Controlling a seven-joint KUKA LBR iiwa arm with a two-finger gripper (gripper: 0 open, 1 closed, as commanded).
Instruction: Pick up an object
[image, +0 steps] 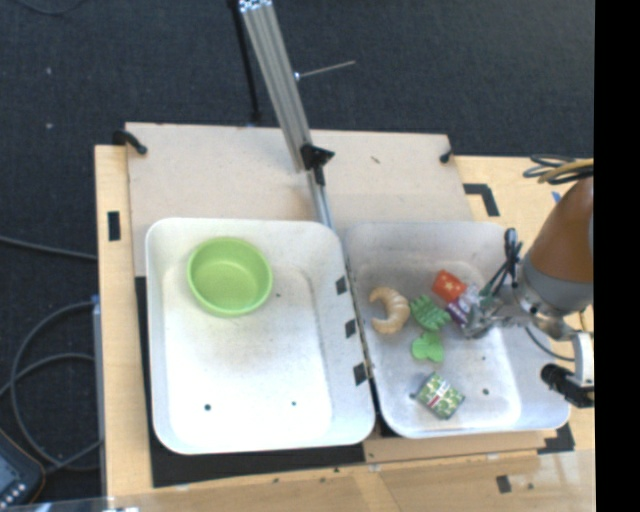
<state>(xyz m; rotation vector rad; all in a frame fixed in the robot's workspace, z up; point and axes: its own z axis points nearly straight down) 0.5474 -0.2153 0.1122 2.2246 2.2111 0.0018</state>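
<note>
- The gripper (478, 322) is sitting low in the right bin (500, 400), reaching in from the right edge of the camera view; the grey arm with its orange band (565, 240) is leaning over the bin's right wall.
- Grip state: cannot tell. The tool tip is lying against a cluster of small items and is too small and blurred to read.
- Candidate objects are lying loose in the right bin: a red-orange item (449, 286) and a green ridged piece (431, 314) just beside the tool tip, a tan ring-shaped item (389, 310) to their left, a green flat piece (428, 349) below, and a green-and-white block (439, 395) nearer the front wall.
- Judgement: the arm is probably working this cluster because it offers several targets close together.
- The left bin (250, 400) is carrying a green bowl (230, 277), standing upright, well apart from the arm.
- Both bins are resting side by side on a light wooden bench (220, 170), over dark carpet (100, 70); a metal post (280, 80) is rising behind them.
</note>
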